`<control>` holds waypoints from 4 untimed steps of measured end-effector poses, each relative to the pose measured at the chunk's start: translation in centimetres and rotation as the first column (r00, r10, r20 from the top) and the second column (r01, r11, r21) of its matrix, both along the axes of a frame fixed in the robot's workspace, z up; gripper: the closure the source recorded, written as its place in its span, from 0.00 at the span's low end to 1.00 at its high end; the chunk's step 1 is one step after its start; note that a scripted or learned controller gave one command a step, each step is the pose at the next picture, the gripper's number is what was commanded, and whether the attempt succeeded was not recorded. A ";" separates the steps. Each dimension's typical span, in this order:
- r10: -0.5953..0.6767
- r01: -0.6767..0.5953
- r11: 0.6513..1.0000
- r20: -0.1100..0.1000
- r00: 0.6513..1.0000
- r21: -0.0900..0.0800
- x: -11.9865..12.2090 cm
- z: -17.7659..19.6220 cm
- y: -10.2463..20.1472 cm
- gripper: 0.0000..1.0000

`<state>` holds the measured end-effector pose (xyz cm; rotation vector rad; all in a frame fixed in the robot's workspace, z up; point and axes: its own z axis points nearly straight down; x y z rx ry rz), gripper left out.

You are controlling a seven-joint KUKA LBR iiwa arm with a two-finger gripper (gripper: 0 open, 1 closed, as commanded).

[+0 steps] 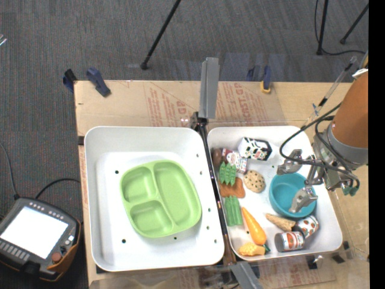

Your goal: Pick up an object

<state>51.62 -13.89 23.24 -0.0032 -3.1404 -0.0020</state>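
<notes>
Grey carpet and a cardboard-topped counter (150, 101) carry two white bins; the tool (302, 198) hangs over the blue bowl (290, 194) in the right bin (334, 233).
Its fingers look parted and hold nothing, though the view is small. Closing here may catch the bowl's rim and tip it, or nudge the cans (298, 236) nearby. The left bin (96, 161) holds a green divided plate (160, 197); the carrot (254, 224) and cookie (255, 180) lie crowded in the right bin.
</notes>
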 end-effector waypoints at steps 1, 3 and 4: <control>0.062 -0.062 0.998 -0.004 0.998 0.002 -2.0 -12.7 5.2 0.00; 0.090 -0.089 0.996 0.017 0.996 -0.006 -1.9 -13.0 5.9 1.00; -0.089 0.089 0.996 0.001 0.996 0.000 2.9 -14.6 4.6 1.00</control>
